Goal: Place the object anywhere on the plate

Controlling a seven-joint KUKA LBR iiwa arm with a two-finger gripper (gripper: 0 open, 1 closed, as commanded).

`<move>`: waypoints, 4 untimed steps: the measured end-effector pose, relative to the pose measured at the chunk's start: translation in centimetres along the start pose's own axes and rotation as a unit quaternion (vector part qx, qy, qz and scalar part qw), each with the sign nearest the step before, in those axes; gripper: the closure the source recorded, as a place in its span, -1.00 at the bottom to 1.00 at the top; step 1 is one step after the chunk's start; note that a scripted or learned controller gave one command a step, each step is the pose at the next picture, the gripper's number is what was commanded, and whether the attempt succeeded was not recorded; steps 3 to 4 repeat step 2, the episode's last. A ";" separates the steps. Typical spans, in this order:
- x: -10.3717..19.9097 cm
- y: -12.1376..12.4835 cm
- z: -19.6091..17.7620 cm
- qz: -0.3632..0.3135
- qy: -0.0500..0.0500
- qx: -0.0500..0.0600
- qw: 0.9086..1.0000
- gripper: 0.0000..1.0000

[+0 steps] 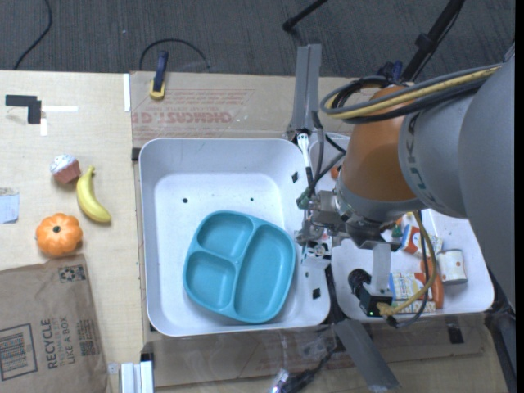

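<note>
The box (403,284) near the hand (315,237) is judged light and stiff; its narrow sides should be gripped. Whether the hand is clenched cannot be told.

Dark grey carpet (205,15) lies beyond a pale wooden bench (98,137) bearing flattened cardboard (49,326).

The arm (483,146) is a thick, rounded grey shell with dark lettering near its edge — then a glossy orange band (372,158), domed and smooth. A bundle of black and yellowish cables (393,97) loops across its top, and the gripper (318,223) is bare grey metal
</note>
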State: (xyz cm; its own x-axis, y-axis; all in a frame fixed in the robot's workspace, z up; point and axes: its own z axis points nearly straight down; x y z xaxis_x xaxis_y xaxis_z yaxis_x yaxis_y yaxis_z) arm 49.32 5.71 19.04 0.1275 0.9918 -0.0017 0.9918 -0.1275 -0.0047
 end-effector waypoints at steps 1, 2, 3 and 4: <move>3.7 -2.1 0.0 -0.075 0.000 0.000 0.997 1.00; 3.7 -2.1 0.0 -0.075 0.000 0.000 0.997 -1.00; 3.7 -2.1 0.0 -0.075 0.000 0.000 0.997 -1.00; 3.7 -2.1 0.0 -0.075 0.000 0.000 0.997 -1.00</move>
